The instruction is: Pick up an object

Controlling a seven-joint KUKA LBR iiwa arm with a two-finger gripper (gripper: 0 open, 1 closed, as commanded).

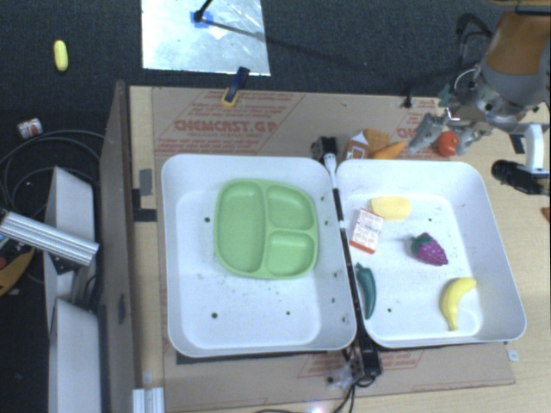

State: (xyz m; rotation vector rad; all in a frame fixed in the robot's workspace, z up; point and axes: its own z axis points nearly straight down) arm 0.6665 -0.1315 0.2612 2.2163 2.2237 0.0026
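Observation:
My gripper hangs above the far edge of the right bin, at the top right of the camera view. A small red round object sits between its grey fingers, and the gripper is shut on it. In the right bin lie a yellow lemon-like piece, a red and white carton, purple grapes, a yellow banana and a dark green pepper.
The left bin holds a green divided plate. An orange carrot-like piece lies on the cardboard just behind the right bin, to the left of the gripper. A black clamp sits where the bins meet.

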